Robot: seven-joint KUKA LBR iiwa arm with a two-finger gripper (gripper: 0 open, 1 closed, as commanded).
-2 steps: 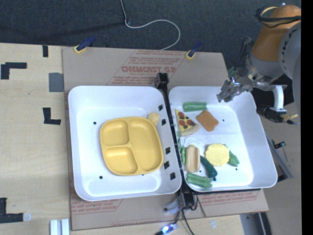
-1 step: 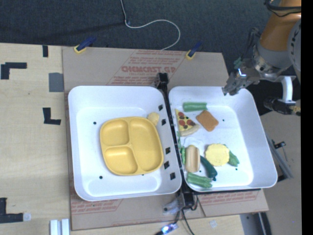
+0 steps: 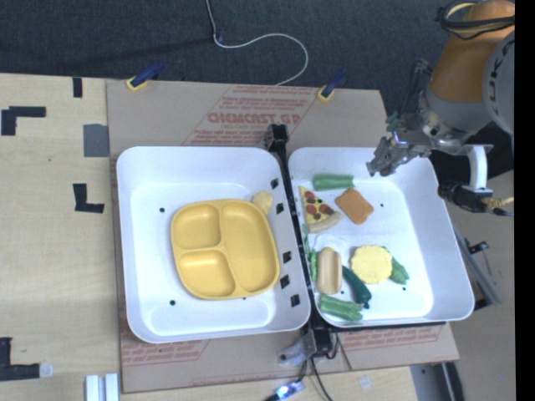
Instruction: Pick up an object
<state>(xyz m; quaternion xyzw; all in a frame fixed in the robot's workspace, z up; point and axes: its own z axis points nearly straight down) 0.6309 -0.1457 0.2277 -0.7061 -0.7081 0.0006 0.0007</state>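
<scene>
Over the far right corner of the right bin (image 3: 447,249) hangs the gripper (image 3: 380,164), its dark fingers pointing down and leftward from the grey arm (image 3: 468,65) with its orange band; whether those fingers are apart or together cannot be told from this angle, and nothing is seen between them. Below and to the left of it, inside that bin, the toy food lies loose on the white floor. A green bean pod (image 3: 333,180) sits nearest the gripper, near the bin's far wall, with an orange-brown cracker-like square (image 3: 354,205) just beside it and a pizza slice (image 3: 318,210) against the divider. Toward the near side lie a hot dog in a bun (image 3: 328,271), a round yellow piece (image 3: 371,262) with a small green bit (image 3: 399,271) touching its right edge, a dark green pepper-like piece (image 3: 357,286), and another green pod (image 3: 341,309) close to the near wall. The left bin (image 3: 142,224) holds a yellow divided plate (image 3: 224,249) (three compartments, tilted a little in the view), with a small pale yellow lump (image 3: 262,200) just off its far right rim. Both bins rest on a cardboard sheet (image 3: 242,115) held by two blue-and-yellow clamps (image 3: 145,76), and a white cable (image 3: 251,40) loops across the dark floor behind.
</scene>
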